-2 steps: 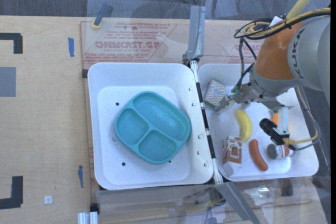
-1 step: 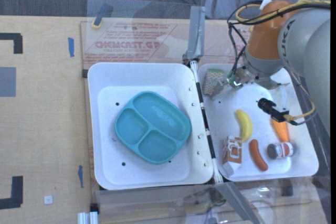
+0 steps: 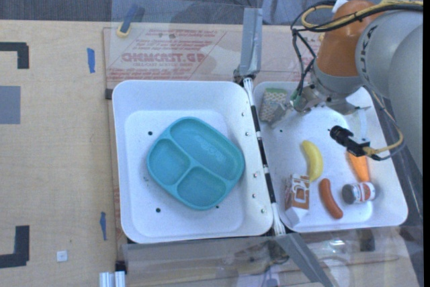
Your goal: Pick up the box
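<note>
The box (image 3: pixel 297 193) is a small brown and white carton lying near the front left corner of the right bin (image 3: pixel 390 212). My gripper (image 3: pixel 297 102) is low over the back left part of that bin, well behind the box and apart from it. Right beside the gripper, to its left, a speckled grey-green sponge-like block (image 3: pixel 271 105) leans at the bin's wall. Nothing shows between gripper and box except the bin floor and the banana.
A yellow banana (image 3: pixel 312 159), a red sausage (image 3: pixel 330 198), an orange carrot (image 3: pixel 359 165) and a small can (image 3: pixel 357 193) lie in the right bin near the box. The left bin (image 3: pixel 127 111) holds a blue divided plate (image 3: pixel 195 162).
</note>
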Tool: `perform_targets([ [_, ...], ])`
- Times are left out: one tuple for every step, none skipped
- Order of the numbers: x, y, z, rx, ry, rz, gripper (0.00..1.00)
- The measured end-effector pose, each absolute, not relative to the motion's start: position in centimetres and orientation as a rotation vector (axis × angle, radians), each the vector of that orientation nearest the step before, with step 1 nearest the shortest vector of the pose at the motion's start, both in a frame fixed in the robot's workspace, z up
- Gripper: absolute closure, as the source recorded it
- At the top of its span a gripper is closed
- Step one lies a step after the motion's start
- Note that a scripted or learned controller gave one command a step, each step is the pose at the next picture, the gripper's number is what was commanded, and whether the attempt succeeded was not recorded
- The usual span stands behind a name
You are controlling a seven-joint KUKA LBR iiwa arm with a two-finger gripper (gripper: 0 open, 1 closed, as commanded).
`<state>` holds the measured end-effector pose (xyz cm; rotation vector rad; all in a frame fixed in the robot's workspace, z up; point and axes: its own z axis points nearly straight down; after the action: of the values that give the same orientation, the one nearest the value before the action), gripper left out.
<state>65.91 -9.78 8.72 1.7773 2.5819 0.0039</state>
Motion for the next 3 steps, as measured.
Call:
perform_targets([
  [66.8, -9.9, 8.7, 1.823, 2.557, 0.002, 0.0],
  [67.0, -10.0, 9.7, 1.818, 2.556, 0.001, 1.0],
  [67.0, -9.9, 9.7, 1.818, 2.555, 0.003, 0.0],
])
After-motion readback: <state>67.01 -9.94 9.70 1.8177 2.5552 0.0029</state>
